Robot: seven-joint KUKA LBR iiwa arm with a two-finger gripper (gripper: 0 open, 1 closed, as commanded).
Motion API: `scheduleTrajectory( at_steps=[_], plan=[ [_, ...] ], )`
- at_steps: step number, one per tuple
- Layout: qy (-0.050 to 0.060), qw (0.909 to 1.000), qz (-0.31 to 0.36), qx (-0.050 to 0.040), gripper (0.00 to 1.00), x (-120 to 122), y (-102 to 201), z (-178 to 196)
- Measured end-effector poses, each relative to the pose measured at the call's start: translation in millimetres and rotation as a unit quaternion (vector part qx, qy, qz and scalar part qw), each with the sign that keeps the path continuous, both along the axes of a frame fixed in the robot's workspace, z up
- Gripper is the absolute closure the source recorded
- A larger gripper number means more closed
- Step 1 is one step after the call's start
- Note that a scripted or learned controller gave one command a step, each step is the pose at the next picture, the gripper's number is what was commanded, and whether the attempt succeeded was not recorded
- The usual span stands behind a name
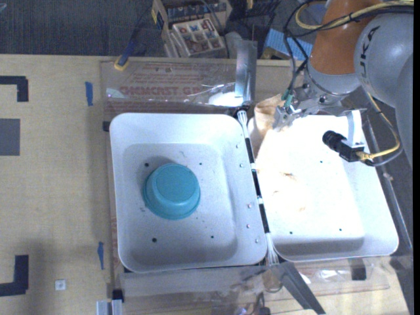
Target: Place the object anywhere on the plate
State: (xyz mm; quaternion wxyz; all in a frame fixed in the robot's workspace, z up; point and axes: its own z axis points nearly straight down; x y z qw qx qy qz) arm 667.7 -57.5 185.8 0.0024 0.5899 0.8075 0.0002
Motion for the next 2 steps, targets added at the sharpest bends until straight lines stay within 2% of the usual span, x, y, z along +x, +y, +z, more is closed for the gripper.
scheduleTrajectory(
  at_steps=[1, 2],
  plan=[
    [0.0, 1.0, 0.001, 0.0003, 1.0, 1, 0, 40],
    [0.002, 0.9799, 0.199, 0.0008, 1.0, -29, 35, 42]
  ],
)
